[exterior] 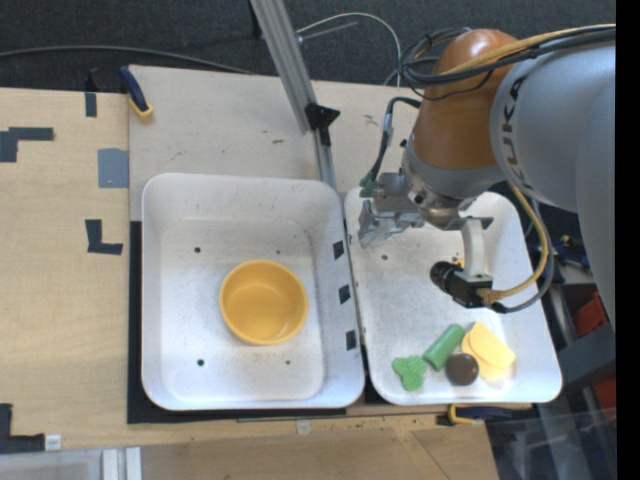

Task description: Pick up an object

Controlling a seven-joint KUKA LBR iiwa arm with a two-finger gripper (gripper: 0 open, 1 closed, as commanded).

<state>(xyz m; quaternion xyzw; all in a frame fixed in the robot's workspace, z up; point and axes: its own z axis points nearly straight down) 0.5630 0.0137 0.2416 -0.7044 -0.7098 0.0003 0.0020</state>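
Observation:
A yellow bowl (263, 301) sits upright in the left bin (180, 208). In the near corner of the right bin (400, 298) lie a green cylinder (443, 347), a small green piece (408, 371), a brown ball (461, 369) and a yellow block (488, 351), close together. My gripper (377, 226) hangs over the far left part of the right bin, near the wall between the bins, well away from those objects. Nothing shows between its fingers.
A grey metal pole (290, 63) slants down from the top to the far edge between the bins. The arm's grey and orange body (470, 108) covers the right bin's far side. A black cable loop (465, 283) hangs over the right bin.

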